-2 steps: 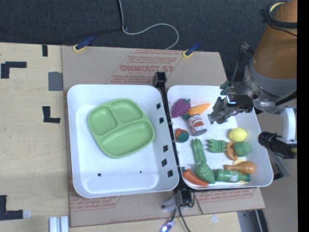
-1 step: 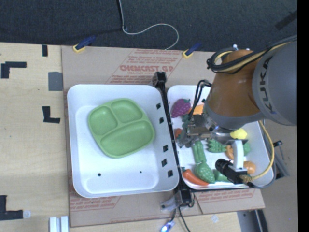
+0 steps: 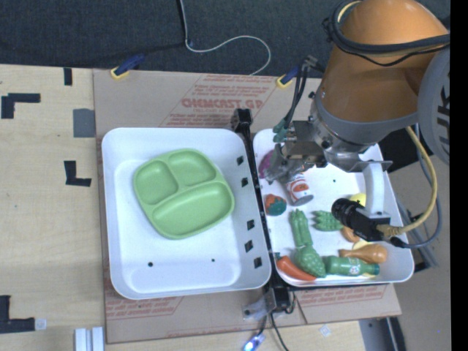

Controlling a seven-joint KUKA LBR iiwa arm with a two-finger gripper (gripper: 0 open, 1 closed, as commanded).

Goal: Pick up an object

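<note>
Gripper (image 3: 289,163) low in the R bin's (image 3: 330,183) far-left corner, can (image 3: 298,189) just below it.

Can't tell how wide the gripper is set, since the wrist blocks it from here. The red/white can lies tilted just on the near side of the gripper, v. close; touching or not, can't say. A purple toy (image 3: 269,165) sits right beside the gripper on the view's left, by the bin wall. A round teal/red piece (image 3: 275,205) is a bit nearer than the can. Further toward the near edge, all well apart from the gripper: green veg (image 3: 300,227), leafy bit (image 3: 327,221), carrot (image 3: 291,269), orange piece (image 3: 368,252). The L bin (image 3: 124,159), well off to the gripper's left in view, has a green divided plate (image 3: 183,192).
</note>
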